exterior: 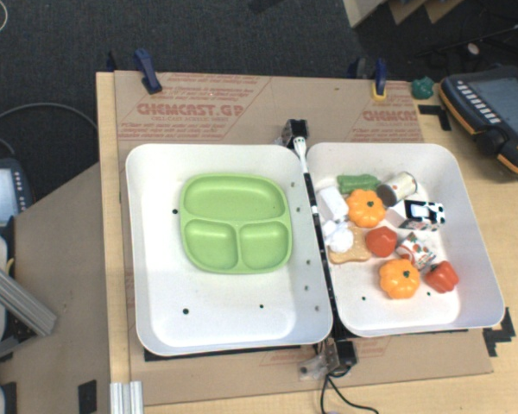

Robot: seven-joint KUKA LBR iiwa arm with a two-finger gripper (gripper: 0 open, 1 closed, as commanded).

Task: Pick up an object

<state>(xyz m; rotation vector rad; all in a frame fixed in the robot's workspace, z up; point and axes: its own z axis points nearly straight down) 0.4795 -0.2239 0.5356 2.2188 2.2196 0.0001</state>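
Left bin held a green three-compartment plate, sitting a bit toward 12 o'clock of the bin's centre, flat, nothing on it. Right bin had all the pickable clutter, bunched in its 9 o'clock half against the wall shared with the left bin. In that pile: a white bottle lay at the 9 o'clock edge, with a green piece at its 1 o'clock. An orange pumpkin was touching the bottle's 3 o'clock side, and a pale cylinder lay tilted at the pumpkin's 1 o'clock. A black-and-white toy sat at 3 o'clock of the pumpkin. A red tomato was just at 6 o'clock of the pumpkin, and a white lump on a tan slab was at the tomato's 9 o'clock. A small red-and-white pack was beside the tomato at 3 o'clock. A second orange pumpkin was the item nearest 6 o'clock, with a red pepper close at its 3 o'clock. Both bins sat on a printed cardboard sheet, held by a blue clamp at 11 o'clock and another clamp at 1 o'clock. Gripper state: couldn't tell. Nothing looked lifted; every item lay on the bin floor.
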